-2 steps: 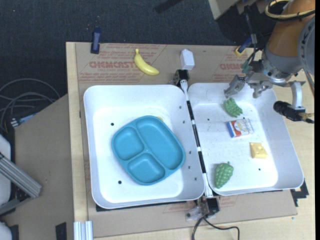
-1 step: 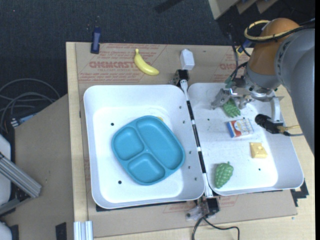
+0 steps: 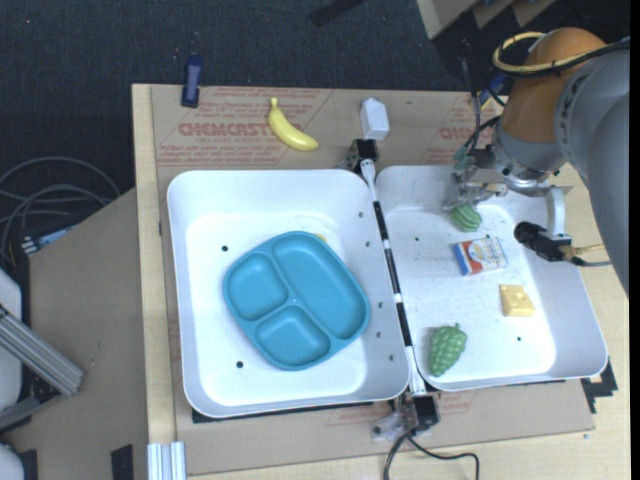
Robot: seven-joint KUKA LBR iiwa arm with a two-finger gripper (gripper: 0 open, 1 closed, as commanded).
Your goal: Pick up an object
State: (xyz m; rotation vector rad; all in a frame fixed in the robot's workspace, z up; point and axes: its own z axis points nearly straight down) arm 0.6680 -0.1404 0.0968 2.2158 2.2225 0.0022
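Green object (image 3: 466,215) sits under the end effector (image 3: 468,194), grip unclear; bench board (image 3: 230,128) reads "CHEMCAST".

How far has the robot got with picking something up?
Nothing looks lifted yet. The gripper is down in the right bin, right over a small green object at the far end; whether it has a hold can't be seen. The box, yellow block and green grapes lie untouched. Grasping and lifting remain.

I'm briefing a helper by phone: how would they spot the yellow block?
Look in the right bin, the one without the blue tray. Near its right wall lies the yellow block, below the small printed box. It is the bin's sole yellow item.
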